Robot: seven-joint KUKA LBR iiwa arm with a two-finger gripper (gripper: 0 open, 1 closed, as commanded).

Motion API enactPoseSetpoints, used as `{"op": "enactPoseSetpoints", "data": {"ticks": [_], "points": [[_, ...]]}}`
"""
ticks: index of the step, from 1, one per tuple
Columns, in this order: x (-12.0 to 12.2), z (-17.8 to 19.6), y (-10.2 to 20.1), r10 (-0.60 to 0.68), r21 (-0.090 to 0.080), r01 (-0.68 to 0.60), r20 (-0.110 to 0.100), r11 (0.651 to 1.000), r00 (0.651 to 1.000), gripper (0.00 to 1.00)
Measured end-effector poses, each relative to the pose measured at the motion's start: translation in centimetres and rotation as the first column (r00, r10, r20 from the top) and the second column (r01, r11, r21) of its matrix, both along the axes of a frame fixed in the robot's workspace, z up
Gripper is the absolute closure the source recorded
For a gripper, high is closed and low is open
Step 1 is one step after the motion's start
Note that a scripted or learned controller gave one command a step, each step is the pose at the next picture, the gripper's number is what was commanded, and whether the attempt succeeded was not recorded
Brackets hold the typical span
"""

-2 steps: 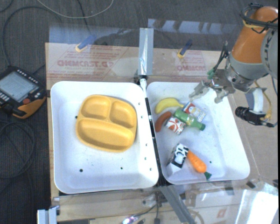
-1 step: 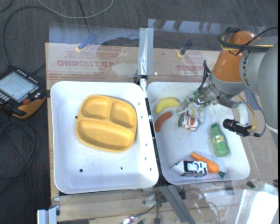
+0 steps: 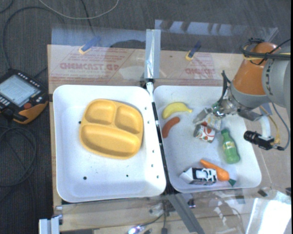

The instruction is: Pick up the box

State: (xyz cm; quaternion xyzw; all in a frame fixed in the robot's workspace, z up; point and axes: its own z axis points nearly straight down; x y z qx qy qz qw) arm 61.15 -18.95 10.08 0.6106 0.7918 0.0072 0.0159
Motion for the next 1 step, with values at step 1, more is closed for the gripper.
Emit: {"op": "enactPoseSetpoints", "data": {"ticks": [1], "points": [[0.37, 0.02, -2.26, -0.112, 0.017, 0.112, -0.002, 0.994, 0.994, 0.0]]}}
